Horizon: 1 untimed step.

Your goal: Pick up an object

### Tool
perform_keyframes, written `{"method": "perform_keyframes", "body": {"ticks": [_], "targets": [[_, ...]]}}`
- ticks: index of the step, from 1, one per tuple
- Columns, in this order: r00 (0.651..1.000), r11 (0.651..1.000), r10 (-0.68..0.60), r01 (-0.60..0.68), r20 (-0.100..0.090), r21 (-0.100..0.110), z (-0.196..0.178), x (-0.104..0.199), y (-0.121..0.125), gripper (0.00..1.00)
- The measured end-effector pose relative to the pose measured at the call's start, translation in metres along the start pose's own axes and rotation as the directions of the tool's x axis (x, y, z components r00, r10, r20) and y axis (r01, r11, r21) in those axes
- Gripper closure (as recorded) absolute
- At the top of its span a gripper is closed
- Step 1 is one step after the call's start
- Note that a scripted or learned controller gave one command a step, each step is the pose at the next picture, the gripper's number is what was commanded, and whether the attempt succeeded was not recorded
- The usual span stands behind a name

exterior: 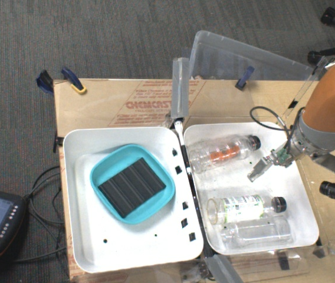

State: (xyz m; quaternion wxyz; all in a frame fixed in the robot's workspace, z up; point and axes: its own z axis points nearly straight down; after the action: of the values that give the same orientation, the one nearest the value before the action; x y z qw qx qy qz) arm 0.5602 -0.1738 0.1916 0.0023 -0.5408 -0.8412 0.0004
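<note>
Clear plastic bottles point(223, 152), three; teal tray point(133, 183), one

Only readable bit is red print on the cardboard sheet point(155, 99), upper middle, looks like "CHEMCAST"; bottle labels are too blurry.

Three clear plastic bottles lie on their sides in the right bin point(306, 184). Toward its far edge, one with an orange-red label point(223, 153) points its dark cap right. Nearer the front lies one with a white-and-green label point(245, 207) — black cap right as well. Just in front of it, almost touching, rests a plain transparent bottle point(256, 232) — no label visible.
</note>
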Motion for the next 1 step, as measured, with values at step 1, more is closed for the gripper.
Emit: {"method": "perform_keyframes", "body": {"ticks": [1], "targets": [[0.999,0.999,-0.033,0.033,0.01,-0.004,0.0507,-0.01,0.0773,0.0]]}}
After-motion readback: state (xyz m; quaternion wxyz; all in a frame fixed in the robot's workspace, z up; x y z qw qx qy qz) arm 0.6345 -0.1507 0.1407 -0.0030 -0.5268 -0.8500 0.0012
